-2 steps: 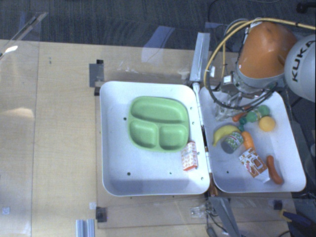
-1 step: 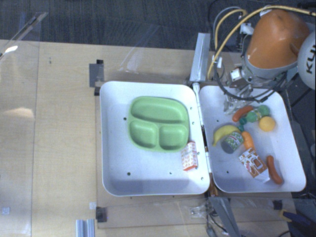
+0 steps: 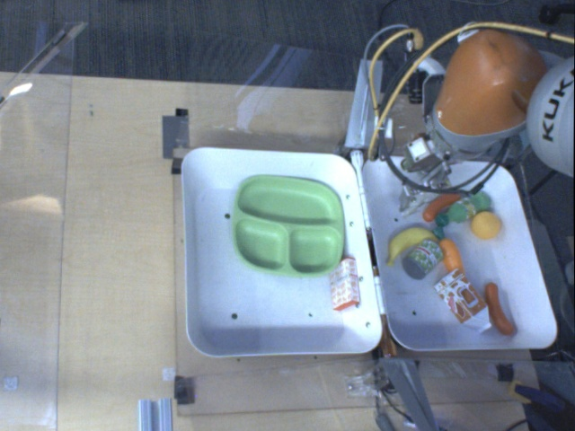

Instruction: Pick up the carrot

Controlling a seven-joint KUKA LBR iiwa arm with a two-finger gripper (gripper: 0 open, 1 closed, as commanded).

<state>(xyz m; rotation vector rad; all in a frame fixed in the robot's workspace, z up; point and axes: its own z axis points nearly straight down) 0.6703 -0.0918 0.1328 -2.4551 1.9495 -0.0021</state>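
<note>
Bench (image 3: 99, 241): pale wood top bearing two shallow white bins side by side.

Left bin (image 3: 207, 268): holds a green divided tray (image 3: 289, 223) at its middle and a small red-and-white carton (image 3: 344, 287) by its near right corner.

Right bin (image 3: 530, 277): holds the clutter of small food items listed below.

Arm (image 3: 485, 79): grey with orange band, reaching in from the right, over the far part of the right bin.

Gripper (image 3: 422, 164): hangs at the bin's far left, amid dark cables; whether it is released or clenched cannot be told from this view.

Banana (image 3: 409, 241): yellow, mid-bin, left side.

Patterned carton (image 3: 458, 296): red-and-white, toward the near edge.

Sausage (image 3: 499, 308): reddish-brown, near right, lying roughly near-to-far.

Grey can (image 3: 420, 260): just near the banana.

Lemon (image 3: 486, 226): yellow, right of centre.

Carrot (image 3: 442, 206): orange body with green leafy end (image 3: 467, 206) to its right; lies just near and slightly right of the gripper, long axis running roughly left-right with a slight tilt. Judged a short descent toward the near right.

Small orange piece (image 3: 449, 255): right of the can; identity unclear.
</note>
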